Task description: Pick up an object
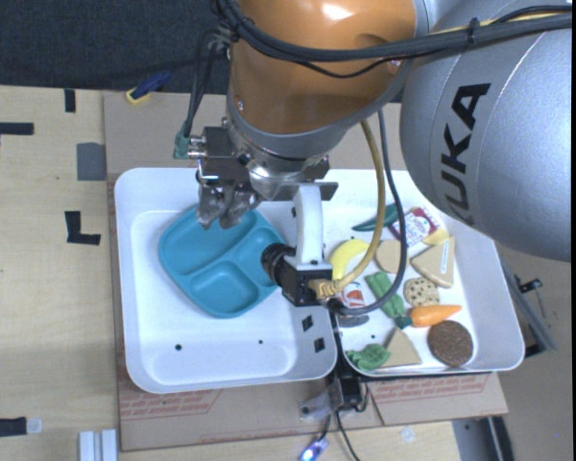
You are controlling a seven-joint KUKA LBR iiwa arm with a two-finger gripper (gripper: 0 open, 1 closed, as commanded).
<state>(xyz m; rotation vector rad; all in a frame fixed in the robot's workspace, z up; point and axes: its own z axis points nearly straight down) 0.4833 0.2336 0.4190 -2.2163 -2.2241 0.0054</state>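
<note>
A blue divided plate point(218, 269) lies tilted in the left white bin point(163, 353). My gripper point(223, 215) hangs under the orange wrist band at the plate's far rim, its tips right at or on the blue edge. Nothing can be seen lifted. The right bin point(490, 301) holds several toy foods: a yellow banana point(350, 254), a cookie point(420, 291), a carrot point(434, 314), a brown round piece point(451, 342), a green leaf point(370, 357) and a pale wedge point(440, 259).
A white bracket point(310, 221) with a black fitting point(280, 271) hangs from the wrist over the divider between the bins. The big grey arm body covers the far right of the right bin. Cardboard and the wooden bench surround the bins.
</note>
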